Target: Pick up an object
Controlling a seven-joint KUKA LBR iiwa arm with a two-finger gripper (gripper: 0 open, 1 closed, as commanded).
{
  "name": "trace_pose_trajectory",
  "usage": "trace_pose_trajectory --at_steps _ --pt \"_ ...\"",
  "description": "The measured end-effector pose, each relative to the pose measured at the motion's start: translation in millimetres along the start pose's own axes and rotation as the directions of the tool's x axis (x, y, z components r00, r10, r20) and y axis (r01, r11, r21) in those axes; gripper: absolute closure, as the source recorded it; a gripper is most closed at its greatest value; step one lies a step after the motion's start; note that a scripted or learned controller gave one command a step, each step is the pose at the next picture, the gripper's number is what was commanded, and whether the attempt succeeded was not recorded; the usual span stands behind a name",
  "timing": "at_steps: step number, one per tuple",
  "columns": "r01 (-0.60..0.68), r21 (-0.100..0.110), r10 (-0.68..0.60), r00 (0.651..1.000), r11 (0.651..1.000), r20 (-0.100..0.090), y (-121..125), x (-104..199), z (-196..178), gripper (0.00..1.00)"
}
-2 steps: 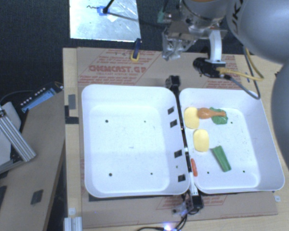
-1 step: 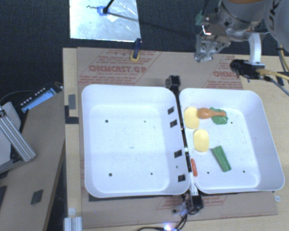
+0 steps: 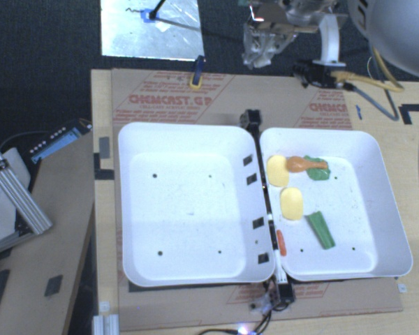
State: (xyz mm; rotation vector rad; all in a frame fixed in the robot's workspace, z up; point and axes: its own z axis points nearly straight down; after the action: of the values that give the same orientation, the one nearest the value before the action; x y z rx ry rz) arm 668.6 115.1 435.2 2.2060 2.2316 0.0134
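The gripper (image 3: 260, 53) hangs high above the counter's (image 3: 216, 93) far edge, and whether it is open or closed cannot be told. Well below it, in the right bin (image 3: 387, 222), lie two yellow pieces (image 3: 278, 171), an orange piece (image 3: 304, 163), and a green stick (image 3: 320, 229). The left bin (image 3: 133, 187) sits beside it.
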Motion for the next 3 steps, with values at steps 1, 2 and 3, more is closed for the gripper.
trace_pose_trajectory --at_steps 1,2,3 --pt "0.001 -0.001 -0.001 1.000 1.000 -0.001 0.7 83.3 -63.9 1.00" --pt "-0.025 0.001 0.025 1.000 1.000 0.008 -9.1 -105.5 -103.4 1.00" --pt "-0.016 0.006 0.016 1.000 1.000 0.005 -40.9 -160.6 -101.3 1.00"
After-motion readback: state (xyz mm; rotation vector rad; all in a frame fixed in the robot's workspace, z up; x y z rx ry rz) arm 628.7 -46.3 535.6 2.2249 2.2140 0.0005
